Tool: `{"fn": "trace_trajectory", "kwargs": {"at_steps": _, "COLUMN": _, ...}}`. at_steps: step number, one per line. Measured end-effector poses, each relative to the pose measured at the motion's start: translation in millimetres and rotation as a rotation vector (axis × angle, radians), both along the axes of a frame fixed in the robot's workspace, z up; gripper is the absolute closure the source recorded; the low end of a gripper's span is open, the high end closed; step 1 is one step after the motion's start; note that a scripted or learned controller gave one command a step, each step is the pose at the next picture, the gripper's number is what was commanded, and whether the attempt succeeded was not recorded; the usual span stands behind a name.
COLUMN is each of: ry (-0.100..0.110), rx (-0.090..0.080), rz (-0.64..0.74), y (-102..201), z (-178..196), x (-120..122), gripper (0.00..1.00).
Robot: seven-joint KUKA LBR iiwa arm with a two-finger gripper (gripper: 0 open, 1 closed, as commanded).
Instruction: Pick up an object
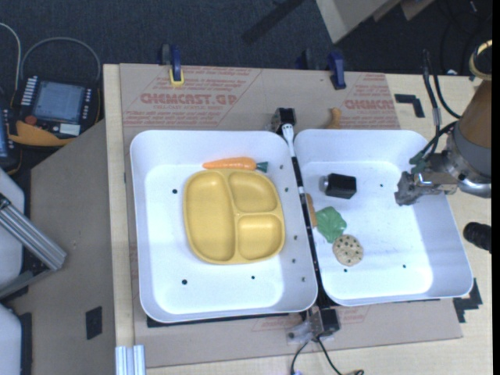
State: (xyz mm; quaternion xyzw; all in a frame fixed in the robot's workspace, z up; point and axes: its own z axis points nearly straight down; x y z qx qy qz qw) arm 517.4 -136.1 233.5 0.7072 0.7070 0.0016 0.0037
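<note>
I'm hovering the hand (408,191) at the right bin's (445,241) three o'clock; grip unclear, nothing held, and descending here risks missing the block (341,184).

Gripper (406,191) above right bin (437,241), near black block (341,184).

A brown board (234,92) printed with red lettering covers the table (109,209), held at its far edge by two blue clamps (176,62). Dark blue carpet (156,14) spreads beyond it. At the left a handheld control pendant (55,104) with a screen lies among looped black cables (47,49).
</note>
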Motion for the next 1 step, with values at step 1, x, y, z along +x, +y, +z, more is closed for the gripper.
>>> {"fn": "trace_trajectory", "kwargs": {"at_steps": 1, "ry": 0.0, "rx": 0.0, "rz": 0.001, "y": -0.4, "z": 46.4, "x": 1.4, "gripper": 1.0}}
